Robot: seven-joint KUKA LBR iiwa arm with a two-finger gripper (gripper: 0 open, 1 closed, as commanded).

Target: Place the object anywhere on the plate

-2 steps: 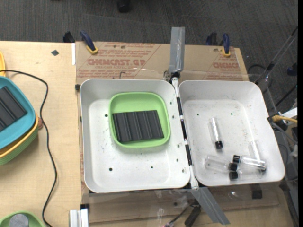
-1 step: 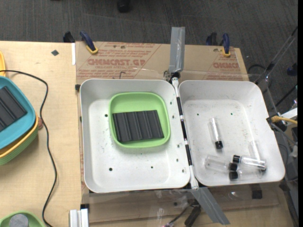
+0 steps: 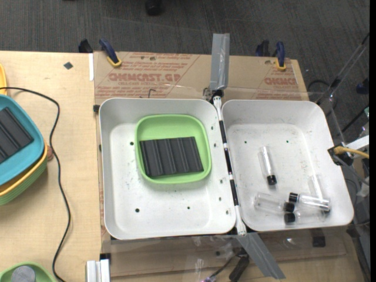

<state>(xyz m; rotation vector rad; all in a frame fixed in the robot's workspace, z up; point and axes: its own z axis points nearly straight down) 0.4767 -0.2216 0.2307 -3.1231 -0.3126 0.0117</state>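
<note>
A green square plate (image 3: 172, 131) lies in the left white bin (image 3: 117, 216), toward its back. A dark grey ribbed pad (image 3: 173, 156) covers the plate's middle. In the right white bin (image 3: 282, 122) lie several clear plastic vials with black caps. One vial (image 3: 267, 164) lies alone near the bin's middle, cap toward the front. Another vial (image 3: 308, 202) lies crosswise at the front right, and a third vial (image 3: 268, 203) rests to its left. A loose black cap (image 3: 289, 218) sits by the front rim.
Stacked teal and green plates (image 3: 17, 151) sit on the wooden table at the left, with a black cable (image 3: 59, 175) running past them. Cardboard (image 3: 153, 75) with clamps lies behind the bins. A grey taped post (image 3: 220, 63) rises at the bins' joint.
</note>
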